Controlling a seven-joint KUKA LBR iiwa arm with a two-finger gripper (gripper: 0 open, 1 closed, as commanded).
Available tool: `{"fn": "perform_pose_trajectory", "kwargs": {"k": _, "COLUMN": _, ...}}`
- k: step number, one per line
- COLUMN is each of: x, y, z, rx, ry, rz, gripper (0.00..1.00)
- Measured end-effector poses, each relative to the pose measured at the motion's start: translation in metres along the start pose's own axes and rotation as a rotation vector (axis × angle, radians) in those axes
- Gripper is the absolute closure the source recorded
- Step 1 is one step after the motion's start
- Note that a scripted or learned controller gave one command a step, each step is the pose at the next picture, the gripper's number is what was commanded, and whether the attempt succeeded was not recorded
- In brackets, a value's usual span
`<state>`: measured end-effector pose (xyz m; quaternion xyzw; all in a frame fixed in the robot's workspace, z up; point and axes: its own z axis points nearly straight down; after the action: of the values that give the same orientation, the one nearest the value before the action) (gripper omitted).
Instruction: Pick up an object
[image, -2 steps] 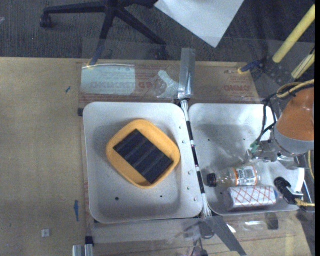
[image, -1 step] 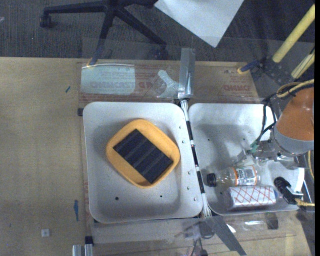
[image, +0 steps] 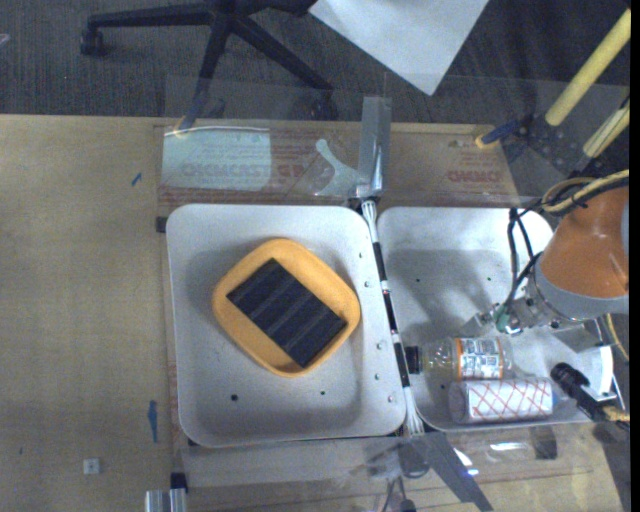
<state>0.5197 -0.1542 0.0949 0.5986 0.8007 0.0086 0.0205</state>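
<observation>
A yellow-orange rounded dish with a black ribbed top (image: 286, 305) lies in the middle of the left bin (image: 195, 250). In the right bin (image: 440, 240), near its front edge, a clear bottle with an orange label (image: 468, 357) lies on its side. Just in front of it lies a white cylinder with a red lattice print (image: 503, 398). My gripper (image: 503, 318) reaches in from the right under the orange-banded wrist and hangs just above and behind the bottle. Nothing shows between its tips.
A metal divider (image: 385, 300) runs between the two bins. A taped cardboard strip (image: 260, 165) lies behind the bins. An office chair base (image: 215, 45) and a white sheet (image: 400, 35) are on the floor beyond the bench.
</observation>
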Motion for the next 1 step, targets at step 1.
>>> {"fn": "perform_pose_trajectory", "kwargs": {"k": 1, "x": 0.0470, "y": 0.0429, "z": 0.0062, "rx": 0.022, "ry": 0.019, "rz": -0.244, "gripper": 0.00}}
